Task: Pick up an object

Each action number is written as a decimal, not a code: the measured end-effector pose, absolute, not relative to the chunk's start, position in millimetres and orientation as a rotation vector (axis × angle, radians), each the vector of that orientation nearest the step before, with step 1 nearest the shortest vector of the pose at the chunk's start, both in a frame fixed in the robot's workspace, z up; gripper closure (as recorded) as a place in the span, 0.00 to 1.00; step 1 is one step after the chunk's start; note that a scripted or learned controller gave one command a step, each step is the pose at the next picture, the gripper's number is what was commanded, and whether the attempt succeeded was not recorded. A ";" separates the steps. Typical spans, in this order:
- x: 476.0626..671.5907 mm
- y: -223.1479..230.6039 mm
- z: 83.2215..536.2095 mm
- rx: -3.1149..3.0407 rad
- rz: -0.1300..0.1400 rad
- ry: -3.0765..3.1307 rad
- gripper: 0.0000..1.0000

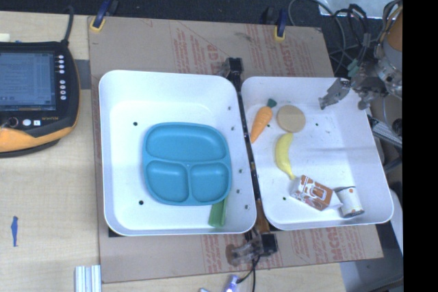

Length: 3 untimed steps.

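The right bin holds an orange carrot, a round tan disc, a yellow banana, a brown and white carton and a small white can. My gripper hangs over that bin's far right corner, to the right of the tan disc. It is open, with nothing between its fingers. In the left bin lies a blue divided plate, and a green object rests against the bin's near right wall.
A teach pendant with a lit screen lies on the bench at the left. Cables loop behind the right bin. Clamps pin the brown board at its far edge.
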State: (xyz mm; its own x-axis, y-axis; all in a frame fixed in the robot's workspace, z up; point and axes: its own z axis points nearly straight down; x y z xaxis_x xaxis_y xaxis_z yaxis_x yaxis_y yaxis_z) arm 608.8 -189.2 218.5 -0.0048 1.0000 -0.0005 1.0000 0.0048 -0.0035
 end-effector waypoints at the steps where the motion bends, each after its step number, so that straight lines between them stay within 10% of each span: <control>1: 607.4 -125.7 107.0 -2.211 0.008 -2.225 0.00; 2: 562.2 -96.4 91.6 -2.214 0.006 -2.226 0.00; 3: 562.3 -97.7 101.7 -2.211 0.010 -2.230 1.00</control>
